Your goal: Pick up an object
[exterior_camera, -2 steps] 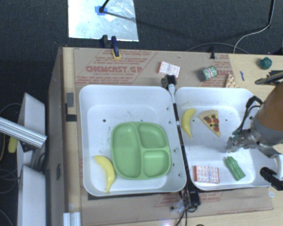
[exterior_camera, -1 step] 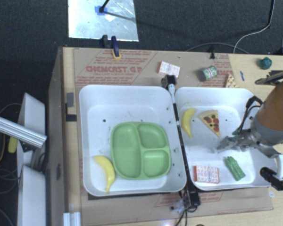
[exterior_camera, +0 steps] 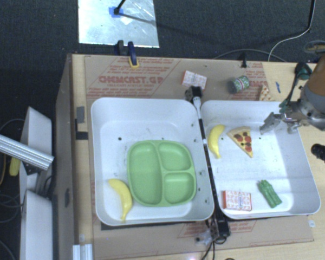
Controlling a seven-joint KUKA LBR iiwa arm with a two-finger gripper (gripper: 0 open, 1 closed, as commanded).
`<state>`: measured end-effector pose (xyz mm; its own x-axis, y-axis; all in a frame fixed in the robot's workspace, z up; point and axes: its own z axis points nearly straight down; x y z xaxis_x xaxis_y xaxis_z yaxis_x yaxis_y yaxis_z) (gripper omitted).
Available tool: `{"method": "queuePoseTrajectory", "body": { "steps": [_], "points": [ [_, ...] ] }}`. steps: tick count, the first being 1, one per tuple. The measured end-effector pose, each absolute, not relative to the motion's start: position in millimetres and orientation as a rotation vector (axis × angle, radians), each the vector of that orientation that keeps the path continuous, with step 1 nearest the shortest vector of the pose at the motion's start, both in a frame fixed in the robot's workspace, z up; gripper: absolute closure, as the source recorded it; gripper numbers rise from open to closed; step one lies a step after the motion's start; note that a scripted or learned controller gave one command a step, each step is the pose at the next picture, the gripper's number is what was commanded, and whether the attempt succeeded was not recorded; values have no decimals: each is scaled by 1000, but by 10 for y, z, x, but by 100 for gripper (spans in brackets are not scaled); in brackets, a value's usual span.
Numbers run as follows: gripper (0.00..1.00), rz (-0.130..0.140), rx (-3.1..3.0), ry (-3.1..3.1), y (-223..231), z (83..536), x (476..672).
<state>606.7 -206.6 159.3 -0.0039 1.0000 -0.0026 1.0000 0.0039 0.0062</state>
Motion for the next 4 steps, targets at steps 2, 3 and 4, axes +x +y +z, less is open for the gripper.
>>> {"method": "queuePoseTrajectory", "body": {
  "steps": [2, 3, 4],
  "points": [
    [0, -1, 2220, 2223, -1568, 996, 5950],
    [0, 0, 2220, 2223, -1392, 839, 5693],
    [0, 5, 2214, 2224, -1248, 1304, 6276]
  ]
}}
